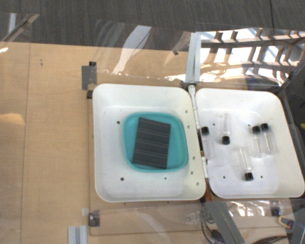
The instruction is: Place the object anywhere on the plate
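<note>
Camera view: dark ribbed block [152, 143] lies flat on the teal plate [180, 159] in the left bin [107, 182], frame centre. Clear black-capped vials [245, 164] lie scattered in the right bin [290, 182].

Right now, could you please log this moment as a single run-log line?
left bin: teal plate bearing dark ridged block | right bin: clear black-capped vials, scattered | placement: block on plate
</note>
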